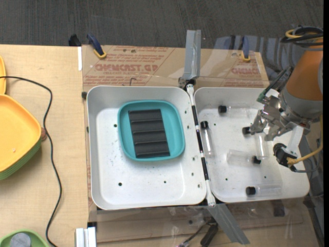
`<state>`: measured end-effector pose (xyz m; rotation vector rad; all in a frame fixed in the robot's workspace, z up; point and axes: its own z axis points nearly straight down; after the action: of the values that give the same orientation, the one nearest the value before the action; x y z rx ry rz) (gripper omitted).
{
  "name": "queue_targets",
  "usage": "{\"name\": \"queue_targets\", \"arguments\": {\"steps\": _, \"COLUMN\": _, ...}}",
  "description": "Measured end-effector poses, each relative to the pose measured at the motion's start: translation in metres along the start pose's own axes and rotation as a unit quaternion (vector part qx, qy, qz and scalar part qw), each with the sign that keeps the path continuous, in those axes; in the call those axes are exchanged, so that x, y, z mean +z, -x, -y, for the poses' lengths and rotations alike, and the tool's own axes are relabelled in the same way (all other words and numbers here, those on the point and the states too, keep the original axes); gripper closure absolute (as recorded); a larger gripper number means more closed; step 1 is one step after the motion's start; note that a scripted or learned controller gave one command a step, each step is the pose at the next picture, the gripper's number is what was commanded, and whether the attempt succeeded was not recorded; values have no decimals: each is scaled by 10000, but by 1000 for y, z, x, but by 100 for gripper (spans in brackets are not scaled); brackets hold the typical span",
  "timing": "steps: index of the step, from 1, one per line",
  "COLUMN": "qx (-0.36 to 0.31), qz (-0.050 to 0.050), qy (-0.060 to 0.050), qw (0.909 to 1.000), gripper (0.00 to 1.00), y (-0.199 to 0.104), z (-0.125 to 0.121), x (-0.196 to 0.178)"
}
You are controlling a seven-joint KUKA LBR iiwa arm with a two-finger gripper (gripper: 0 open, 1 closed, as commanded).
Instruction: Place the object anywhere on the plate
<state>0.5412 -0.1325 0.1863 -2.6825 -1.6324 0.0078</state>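
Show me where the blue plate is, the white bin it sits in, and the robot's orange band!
blue plate [125, 133]: camera view, its left rim.
white bin [149, 189]: camera view, bare floor near front.
orange band [308, 76]: camera view, its middle.

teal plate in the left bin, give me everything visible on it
The teal plate is a rounded-rectangle dish with a raised rim, plastic by the look. It lies flat in the left bin, toward the bin's far side and nearer its right wall than its left. A dark ribbed rectangular object, four parallel ridges across, lies in its well, covering most of the floor. Nothing else touches the plate.
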Motion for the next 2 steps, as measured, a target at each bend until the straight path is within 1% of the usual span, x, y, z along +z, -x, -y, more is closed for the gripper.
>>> {"name": "queue_targets", "arguments": {"steps": 1, "qx": 1, "qz": -1, "qy": 0, "qw": 10000, "gripper": 0, "y": 0, "z": 0, "x": 0}}
{"name": "queue_targets", "arguments": {"steps": 2, "qx": -227, "qz": -1, "qy": 12, "qw": 9997, "gripper": 0, "y": 64, "z": 33, "x": -149}}
